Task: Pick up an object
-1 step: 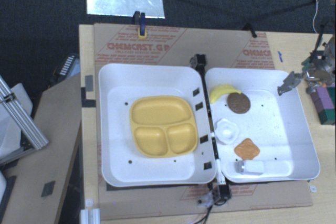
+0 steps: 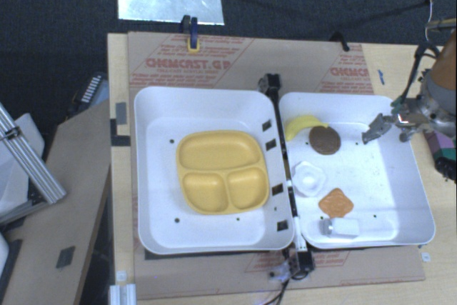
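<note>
Jaws hard to read — gripper (image 2: 373,131) near round brown disc (image 2: 325,140) (flat).

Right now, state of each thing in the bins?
Yellow tray: flat in left bin, compartments bare.
Banana: lying in right bin, touching brown disc.
White cup: sitting apart.
Orange piece: lying flat.
Hand: over right bin, holding nothing.

The arm (image 2: 441,93) is grey, orange-banded above its wrist, ending in a slim grey metal gripper (image 2: 375,129).
</note>
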Motion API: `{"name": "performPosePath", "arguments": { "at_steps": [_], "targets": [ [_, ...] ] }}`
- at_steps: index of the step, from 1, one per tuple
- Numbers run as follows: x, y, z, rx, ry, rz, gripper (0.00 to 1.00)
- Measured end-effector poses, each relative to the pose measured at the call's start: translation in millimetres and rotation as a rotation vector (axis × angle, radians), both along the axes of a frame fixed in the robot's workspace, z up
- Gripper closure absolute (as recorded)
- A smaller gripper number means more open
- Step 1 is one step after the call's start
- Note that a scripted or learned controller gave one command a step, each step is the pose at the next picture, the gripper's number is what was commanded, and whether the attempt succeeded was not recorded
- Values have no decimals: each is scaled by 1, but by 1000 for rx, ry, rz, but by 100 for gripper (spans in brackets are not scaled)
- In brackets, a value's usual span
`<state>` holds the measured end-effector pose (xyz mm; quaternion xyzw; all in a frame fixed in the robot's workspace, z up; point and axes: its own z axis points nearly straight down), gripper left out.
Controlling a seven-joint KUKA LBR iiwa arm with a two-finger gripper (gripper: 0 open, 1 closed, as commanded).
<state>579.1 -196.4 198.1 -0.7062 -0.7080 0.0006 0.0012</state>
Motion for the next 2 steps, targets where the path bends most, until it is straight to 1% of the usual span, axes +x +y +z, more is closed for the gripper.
{"name": "performPosePath", "arguments": {
  "at_steps": [1, 2],
  "targets": [
    [8, 7, -50, 0, -1, 3, 0],
    [8, 11, -112, 0, 0, 1, 0]
  ]
}}
